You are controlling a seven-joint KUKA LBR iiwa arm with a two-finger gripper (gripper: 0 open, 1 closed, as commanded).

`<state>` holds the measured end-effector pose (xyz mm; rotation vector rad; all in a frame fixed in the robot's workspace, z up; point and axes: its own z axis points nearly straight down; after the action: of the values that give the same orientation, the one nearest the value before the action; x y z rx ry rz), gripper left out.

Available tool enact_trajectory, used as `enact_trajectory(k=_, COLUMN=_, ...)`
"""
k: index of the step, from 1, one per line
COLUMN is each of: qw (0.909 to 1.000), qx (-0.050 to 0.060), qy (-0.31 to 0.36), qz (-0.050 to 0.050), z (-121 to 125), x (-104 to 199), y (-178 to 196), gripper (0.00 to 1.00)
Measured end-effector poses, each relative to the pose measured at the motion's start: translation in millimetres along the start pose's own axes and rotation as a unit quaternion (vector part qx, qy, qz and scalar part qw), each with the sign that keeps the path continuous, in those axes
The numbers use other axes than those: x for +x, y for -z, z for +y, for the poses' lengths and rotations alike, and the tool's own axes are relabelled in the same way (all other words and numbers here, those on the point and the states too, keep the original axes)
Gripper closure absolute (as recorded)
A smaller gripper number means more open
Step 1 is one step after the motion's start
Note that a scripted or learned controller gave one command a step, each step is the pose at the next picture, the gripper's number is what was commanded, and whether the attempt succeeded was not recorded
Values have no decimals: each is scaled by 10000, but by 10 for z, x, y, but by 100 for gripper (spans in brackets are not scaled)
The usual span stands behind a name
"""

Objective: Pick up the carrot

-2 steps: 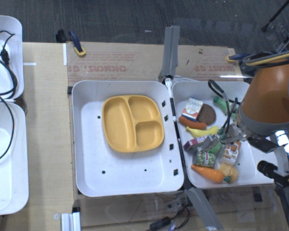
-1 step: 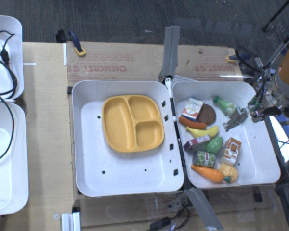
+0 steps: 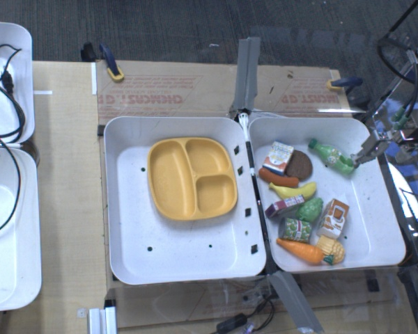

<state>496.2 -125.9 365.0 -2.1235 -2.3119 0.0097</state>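
While the carrot lies untouched at the lower edge of the right bin, lower middle-right of the frame, I call this the approach step, not started in earnest. Corn touches its right end, a green packet sits just above it, an orange carton near that. My gripper hangs at the upper right of the frame, well apart from the carrot, right by the green bottle; whether it is parted or closed I can't tell, and I see nothing in it. Next move, as I judge it: travel down-left over the clutter, line up across the carrot, descend clear of the corn.
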Motion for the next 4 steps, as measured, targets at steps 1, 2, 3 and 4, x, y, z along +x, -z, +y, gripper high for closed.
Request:
enact_trajectory(k=1, qw=9971, qx=5, qy=761, qz=10, z=-122, x=327, y=-752, gripper=0)
enact_trajectory(k=2, qw=9664, qx=-2, qy=2569, qz=15, z=-109, x=679, y=-1625, gripper=0)
enact_trajectory(k=3, qw=9664, qx=-2, qy=2569, qz=15, z=-109, x=677, y=-1625, gripper=0)
enact_trajectory(k=4, qw=9486, qx=-16, qy=3165, qz=5, z=267, x=629, y=-1264, gripper=0)
